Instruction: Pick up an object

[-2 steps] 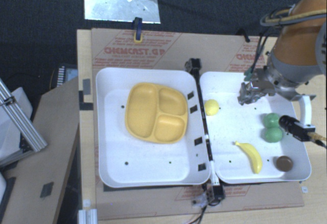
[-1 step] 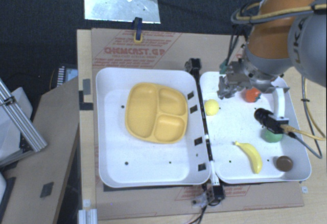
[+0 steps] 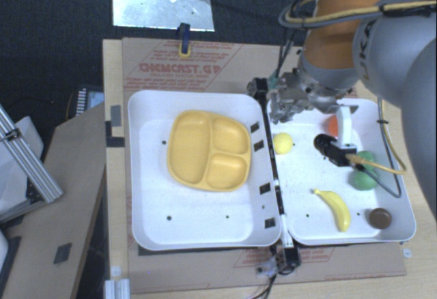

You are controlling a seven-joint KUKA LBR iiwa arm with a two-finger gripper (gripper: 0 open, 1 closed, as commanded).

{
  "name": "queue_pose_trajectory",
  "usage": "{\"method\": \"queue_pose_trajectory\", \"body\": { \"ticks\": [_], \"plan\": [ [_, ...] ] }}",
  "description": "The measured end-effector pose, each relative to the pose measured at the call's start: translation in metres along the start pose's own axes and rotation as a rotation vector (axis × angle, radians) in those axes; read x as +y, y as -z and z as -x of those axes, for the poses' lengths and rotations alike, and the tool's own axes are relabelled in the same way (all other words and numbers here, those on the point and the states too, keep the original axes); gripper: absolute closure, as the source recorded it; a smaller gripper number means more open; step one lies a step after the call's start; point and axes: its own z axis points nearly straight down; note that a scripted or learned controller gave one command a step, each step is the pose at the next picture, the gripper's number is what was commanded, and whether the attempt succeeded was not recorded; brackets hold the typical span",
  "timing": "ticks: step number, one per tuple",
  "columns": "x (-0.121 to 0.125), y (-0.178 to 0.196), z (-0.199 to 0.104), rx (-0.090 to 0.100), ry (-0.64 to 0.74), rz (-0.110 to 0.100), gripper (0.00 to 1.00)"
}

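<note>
yellow plate (image 3: 208, 151), yellow banana (image 3: 334, 207), white bins (image 3: 147, 222)

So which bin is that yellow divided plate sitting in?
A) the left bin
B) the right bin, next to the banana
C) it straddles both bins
A: the yellow plate lies by itself in the left bin, while the banana sits in the right bin across the divider.

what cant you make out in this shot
- Hand: fingers blurred in the camera view, open or shut unclear.
- Orange object: half hidden behind the white piece.
- Green object: partly covered by the yellow cable.
- Brown object: too small to identify.
</note>
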Motion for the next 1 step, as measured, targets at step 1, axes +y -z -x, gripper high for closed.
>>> {"method": "queue_pose_trajectory", "body": {
  "ticks": [1],
  "plan": [
    [0.0133, -0.0059, -0.0438, 0.001, 0.001, -0.001, 1.00]
  ]
}}
